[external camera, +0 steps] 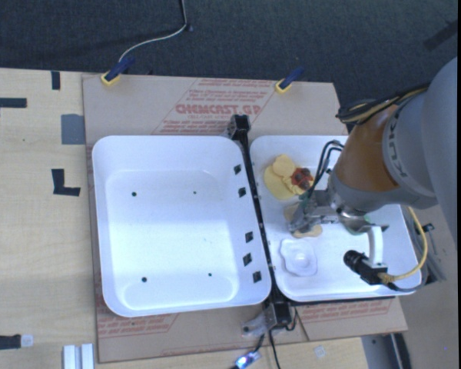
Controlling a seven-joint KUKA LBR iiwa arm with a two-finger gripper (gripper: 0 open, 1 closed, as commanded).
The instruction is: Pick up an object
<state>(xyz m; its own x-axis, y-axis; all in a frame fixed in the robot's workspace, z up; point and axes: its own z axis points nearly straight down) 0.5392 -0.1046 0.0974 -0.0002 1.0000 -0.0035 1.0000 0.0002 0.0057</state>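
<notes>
I see the hand (303,220) low in the right white plastic bin (334,286), touching a pale yellow lumpy object (278,178); its grip I can't tell. A glossy translucent white piece (299,258) lies just beside.

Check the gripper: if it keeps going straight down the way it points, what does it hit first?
Probably the pale yellow object right under the gripper in the right bin; the bin floor follows. Depth is hard to judge from this slanted view.
</notes>
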